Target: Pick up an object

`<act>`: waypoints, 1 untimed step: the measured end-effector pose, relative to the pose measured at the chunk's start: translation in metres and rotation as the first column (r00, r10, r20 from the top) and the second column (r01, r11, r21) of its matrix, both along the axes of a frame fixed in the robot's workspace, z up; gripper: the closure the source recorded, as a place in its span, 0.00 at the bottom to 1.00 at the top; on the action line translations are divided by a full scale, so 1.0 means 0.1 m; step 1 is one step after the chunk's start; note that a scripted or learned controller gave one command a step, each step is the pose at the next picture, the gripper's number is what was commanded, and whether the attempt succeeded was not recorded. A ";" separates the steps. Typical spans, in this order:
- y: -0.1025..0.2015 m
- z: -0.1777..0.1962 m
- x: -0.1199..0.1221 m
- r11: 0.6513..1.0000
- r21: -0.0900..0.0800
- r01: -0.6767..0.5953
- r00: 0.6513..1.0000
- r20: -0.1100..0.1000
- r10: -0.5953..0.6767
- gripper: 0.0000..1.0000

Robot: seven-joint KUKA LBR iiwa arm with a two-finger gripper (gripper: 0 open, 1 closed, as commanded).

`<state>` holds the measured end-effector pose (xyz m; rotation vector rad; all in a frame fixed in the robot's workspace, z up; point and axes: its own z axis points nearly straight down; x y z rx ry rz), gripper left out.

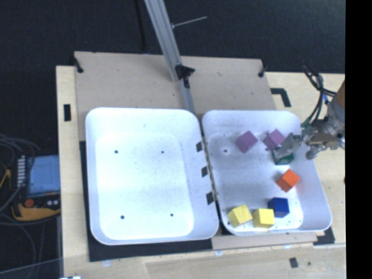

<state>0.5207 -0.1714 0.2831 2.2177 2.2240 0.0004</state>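
Observation:
My gripper (297,152) reaches into the right bin (216,156) from the right edge, low over its upper right part. Its two fingers stand apart with white bin floor showing between them, so it is open and holds nothing. A small green block (283,160) lies partly under the left finger (286,149). Just left of that sit two purple blocks (274,138) (246,141). An orange block (288,179) lies below the gripper. Along the bin's front wall rest a blue block (279,206) and two yellow blocks (239,215) (264,217).
The left bin (93,156) sits beside the right one, joined by small clips. A slanted metal rail (165,39) runs from the top down to the bins' junction. Cables and a blue box (43,174) lie off the bench at left.

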 end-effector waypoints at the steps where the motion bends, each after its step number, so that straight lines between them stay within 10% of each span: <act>1: 0.00 0.00 0.00 1.000 0.000 0.002 1.000 0.001 -0.002 0.00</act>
